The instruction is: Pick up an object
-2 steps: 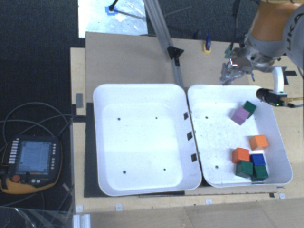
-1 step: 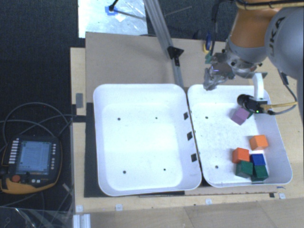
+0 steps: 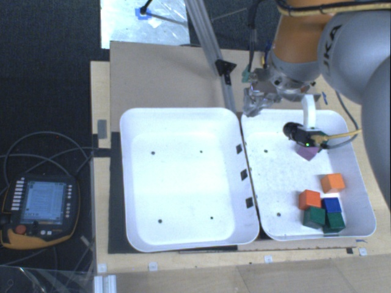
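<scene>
The right bin [image 3: 275, 182] holds several small blocks. A purple block [image 3: 307, 152] lies near its back right, partly under a black fitting with a green light [image 3: 300, 133] on the arm. In the front right corner an orange block [image 3: 333, 182], a red-orange block [image 3: 310, 198], a blue block [image 3: 332, 204] and two green blocks [image 3: 316, 216] sit clustered together. My gripper [image 3: 252, 105] hangs over the back left corner of the right bin, close to the divide between the bins and well away from the blocks. Nothing shows in it.
The left bin [image 3: 131, 182] sits beside the right one, their rims meeting at the centre [image 3: 244, 170]. A slanted metal pole [image 3: 208, 35] crosses behind the bins. A teach pendant [image 3: 40, 209] with cables lies off the bench to the left.
</scene>
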Tool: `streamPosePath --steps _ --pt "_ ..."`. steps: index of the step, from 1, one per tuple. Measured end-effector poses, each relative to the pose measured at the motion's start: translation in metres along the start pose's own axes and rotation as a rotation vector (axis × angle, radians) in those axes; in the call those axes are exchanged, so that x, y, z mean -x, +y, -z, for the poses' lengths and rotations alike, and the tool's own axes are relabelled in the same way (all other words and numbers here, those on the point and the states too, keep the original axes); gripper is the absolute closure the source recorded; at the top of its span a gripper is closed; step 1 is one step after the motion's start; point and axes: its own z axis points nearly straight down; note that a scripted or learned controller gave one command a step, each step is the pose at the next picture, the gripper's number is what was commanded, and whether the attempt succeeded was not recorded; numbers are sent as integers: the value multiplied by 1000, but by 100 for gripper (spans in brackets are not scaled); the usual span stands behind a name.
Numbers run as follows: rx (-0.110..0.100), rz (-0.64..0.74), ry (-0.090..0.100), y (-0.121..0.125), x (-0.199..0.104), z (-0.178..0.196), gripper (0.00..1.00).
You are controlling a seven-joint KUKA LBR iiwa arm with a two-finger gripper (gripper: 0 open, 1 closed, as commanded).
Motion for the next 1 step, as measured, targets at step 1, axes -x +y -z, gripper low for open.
streamPosePath --steps 1 --pt "1 1 1 0 -53 -3 100"
